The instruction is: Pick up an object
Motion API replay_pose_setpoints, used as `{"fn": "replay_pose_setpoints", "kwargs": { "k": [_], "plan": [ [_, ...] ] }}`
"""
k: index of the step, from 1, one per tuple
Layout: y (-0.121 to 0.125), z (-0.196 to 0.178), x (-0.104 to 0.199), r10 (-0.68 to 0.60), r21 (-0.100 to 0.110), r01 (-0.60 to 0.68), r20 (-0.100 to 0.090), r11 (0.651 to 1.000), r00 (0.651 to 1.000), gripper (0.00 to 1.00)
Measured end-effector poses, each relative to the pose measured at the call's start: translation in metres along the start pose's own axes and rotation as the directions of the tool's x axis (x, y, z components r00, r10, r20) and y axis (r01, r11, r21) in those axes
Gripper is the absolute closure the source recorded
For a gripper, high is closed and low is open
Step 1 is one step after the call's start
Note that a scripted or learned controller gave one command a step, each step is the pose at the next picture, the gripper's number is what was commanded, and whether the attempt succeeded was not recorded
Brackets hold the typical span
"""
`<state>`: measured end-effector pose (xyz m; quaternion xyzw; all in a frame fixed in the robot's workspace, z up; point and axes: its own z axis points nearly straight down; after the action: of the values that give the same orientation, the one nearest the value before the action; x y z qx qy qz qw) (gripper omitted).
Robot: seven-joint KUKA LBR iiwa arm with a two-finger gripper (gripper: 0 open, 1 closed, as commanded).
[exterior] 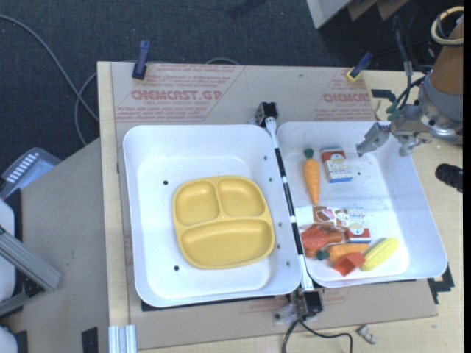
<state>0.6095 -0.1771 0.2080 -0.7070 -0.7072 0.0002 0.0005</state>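
The gripper [388,140] hovers over the right bin's [427,204] far edge, fingers spread and holding nothing, positioned for descent. Pickable items lie below: carrot [313,179], carton [336,165], corn [380,254].

Dark blue-grey carpet floor [184,13], grey cable [62,57] trailing across it. Tan table [107,219], brown cardboard sheet [243,87] held by blue clamps [140,59].

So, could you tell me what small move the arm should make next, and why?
Probably lower the gripper toward the small carton. The gripper sits above the right bin's far corner holding nothing, and the carton lies flat, nearest, and apart from the carrot.
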Motion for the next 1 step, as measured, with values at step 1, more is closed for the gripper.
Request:
{"fn": "replay_pose_setpoints", "kwargs": {
  "k": [1],
  "plan": [
    [-0.0184, 0.1237, 0.0476, -0.001, 0.000, 0.001, 0.000, 1.000, 1.000, 0.00]
  ]
}}
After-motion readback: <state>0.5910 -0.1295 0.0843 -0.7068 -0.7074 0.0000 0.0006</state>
